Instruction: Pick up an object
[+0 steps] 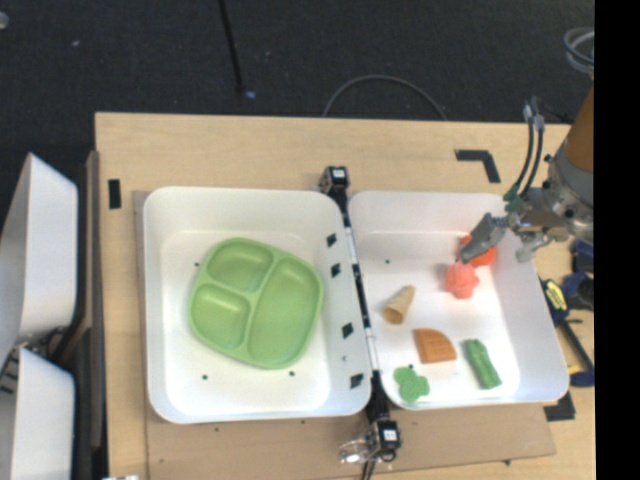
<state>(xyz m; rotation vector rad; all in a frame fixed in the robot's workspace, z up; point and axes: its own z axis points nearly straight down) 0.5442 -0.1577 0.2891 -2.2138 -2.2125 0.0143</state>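
Reaching in from the right, the pincer (pixel 487 236) hangs over the right bin (pixel 520 368), its grey fingers spread around something orange at their tips; whether they truly grip it I cannot tell. Just below lies a pink-red lump (pixel 461 281), touching or nearly so. Farther down the bin sit a tan cone (pixel 399 304), an orange-brown wedge (pixel 434 346), a green stick (pixel 481 362) and a green leafy piece (pixel 410 384). A green divided plate (pixel 256 302) rests in the left bin (pixel 165 368) on the wooden surface (pixel 230 148).
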